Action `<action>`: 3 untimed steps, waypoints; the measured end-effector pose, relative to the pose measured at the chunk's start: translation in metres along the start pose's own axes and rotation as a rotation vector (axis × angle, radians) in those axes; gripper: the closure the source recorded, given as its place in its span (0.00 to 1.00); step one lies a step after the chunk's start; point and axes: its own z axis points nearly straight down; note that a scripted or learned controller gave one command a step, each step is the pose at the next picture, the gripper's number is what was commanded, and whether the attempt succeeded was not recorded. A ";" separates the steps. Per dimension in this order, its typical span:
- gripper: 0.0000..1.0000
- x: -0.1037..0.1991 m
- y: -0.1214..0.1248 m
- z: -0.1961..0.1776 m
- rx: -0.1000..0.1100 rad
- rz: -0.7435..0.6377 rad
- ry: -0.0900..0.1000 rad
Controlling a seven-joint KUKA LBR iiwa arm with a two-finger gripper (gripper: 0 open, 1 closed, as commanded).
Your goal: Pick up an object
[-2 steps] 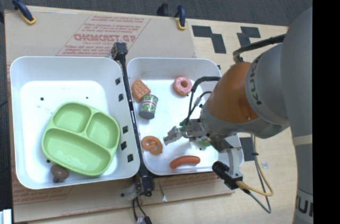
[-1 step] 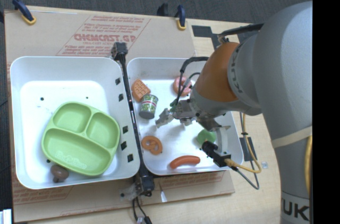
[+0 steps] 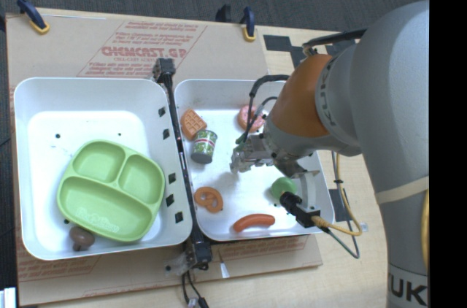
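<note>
My gripper (image 3: 244,157) hangs low over the middle of the right bin (image 3: 219,91), below the orange wrist band. Left of it lie a small green-labelled cup (image 3: 204,146) on its side and a brown waffle piece (image 3: 192,122). A pretzel (image 3: 209,198) sits below and to the left, and a red sausage (image 3: 254,222) lies at the bin's front wall. A round green object (image 3: 283,188) peeks out just right of the gripper. A pink item (image 3: 248,117) is partly hidden behind the wrist. Nothing is seen held.
The left bin (image 3: 29,102) holds a light green divided plate (image 3: 111,190) and a small brown lump (image 3: 82,237) at its front corner. Black clips line the divider between the bins. The arm's bulk covers the right bin's right side.
</note>
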 end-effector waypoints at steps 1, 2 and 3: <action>0.00 0.000 0.000 0.000 0.000 -0.001 -0.001; 0.00 -0.029 0.124 0.011 0.000 0.007 0.000; 1.00 -0.028 0.125 0.000 0.001 -0.002 0.001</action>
